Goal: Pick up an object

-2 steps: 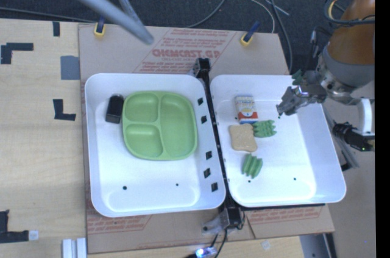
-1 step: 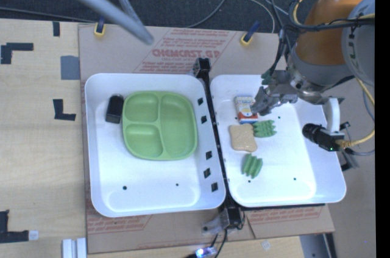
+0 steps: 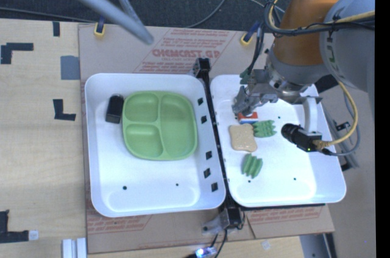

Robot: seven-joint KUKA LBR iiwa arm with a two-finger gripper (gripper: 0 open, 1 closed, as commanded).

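A green divided plate (image 3: 161, 125) and a small black block (image 3: 114, 109) touching its left rim are seen in the left bin (image 3: 97, 147); bare floor is left along that bin's lower edge. Red print reading "CHEMCAST GP" is carried by the cardboard sheet (image 3: 183, 46) at upper centre. In the right bin (image 3: 329, 183), the gripper (image 3: 245, 109) is positioned at the upper left, over a red-and-white item (image 3: 247, 117); its jaw state cannot be told. A tan slab (image 3: 242, 138) and two green pieces (image 3: 251, 165) are located just below it.

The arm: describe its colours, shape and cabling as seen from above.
The arm has a rounded grey casing with a broad orange band above the wrist. Thin cables loop around the orange section and trail down its side. Its gripper is a dark metallic assembly. A black cylindrical attachment sticks out on a white bracket nearby.
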